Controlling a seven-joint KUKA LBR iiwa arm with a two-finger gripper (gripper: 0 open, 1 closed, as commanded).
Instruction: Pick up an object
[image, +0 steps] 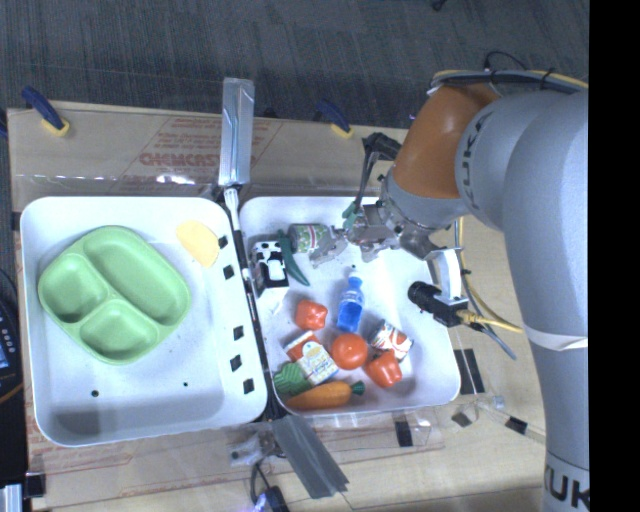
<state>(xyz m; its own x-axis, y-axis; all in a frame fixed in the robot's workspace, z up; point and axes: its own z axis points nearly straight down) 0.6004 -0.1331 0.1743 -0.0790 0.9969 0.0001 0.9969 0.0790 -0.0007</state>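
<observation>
The right bin (440, 375) holds a jumble of small items. A green and white can (310, 238) lies on its side near the bin's far edge. My gripper (342, 244) hangs just to the right of that can, very close to it or touching it. Below them a blue bottle (350, 303) lies in the middle. Around the bottle are a red pepper (311, 314), a tomato (349, 350), a red and white can (392, 340), another red fruit (384, 371), a small carton (316, 362) and a carrot (320, 396).
A black and white object (268, 262) sits by the divider between the bins. The left bin (150, 400) holds a green divided plate (113, 290) and a yellow piece (198, 240). The grey arm (520, 200) covers the right bin's far right corner.
</observation>
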